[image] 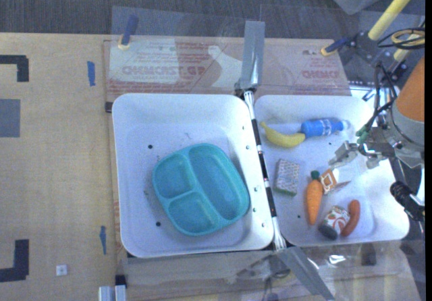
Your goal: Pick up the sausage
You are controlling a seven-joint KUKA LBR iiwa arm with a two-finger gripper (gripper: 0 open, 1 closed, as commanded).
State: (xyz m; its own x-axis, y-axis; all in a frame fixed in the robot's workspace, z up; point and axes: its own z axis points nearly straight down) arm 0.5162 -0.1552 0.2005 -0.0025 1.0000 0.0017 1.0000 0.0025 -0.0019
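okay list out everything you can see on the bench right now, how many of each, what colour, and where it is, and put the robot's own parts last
Shallow white bins: two, white, side by side on the bench.
Divided plastic plate: one, teal, left bin.
Toy banana: one, yellow, right bin, far side.
Plastic bottle: one, blue with white label, lying beside the banana.
Small box: one, grey-green, right bin, near the divider.
Toy carrot: one, orange, right bin, middle.
Small carton: one, orange and white, right of the carrot's top.
Small can: one, orange-white with dark end, near edge.
Toy sausage: one, red-orange, touching the can's right side.
Gripper: one, grey metal, over the right bin.
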